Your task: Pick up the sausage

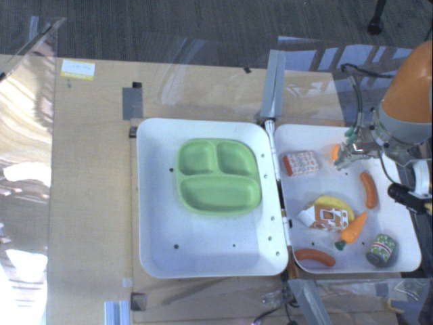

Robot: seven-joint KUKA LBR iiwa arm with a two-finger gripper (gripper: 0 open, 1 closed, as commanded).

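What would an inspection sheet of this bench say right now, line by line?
Surface: wooden bench bearing two white bins.
Job's things: two sausages in the right bin, one near the right wall, one at the front edge.
Clutter: green divided plate in the left bin; carrot, can, carton, red-and-white packet.
Grippers: gripper above the right bin's back, holding nothing visible.
Cables: black cable by the arm.
Surroundings: dark carpet.
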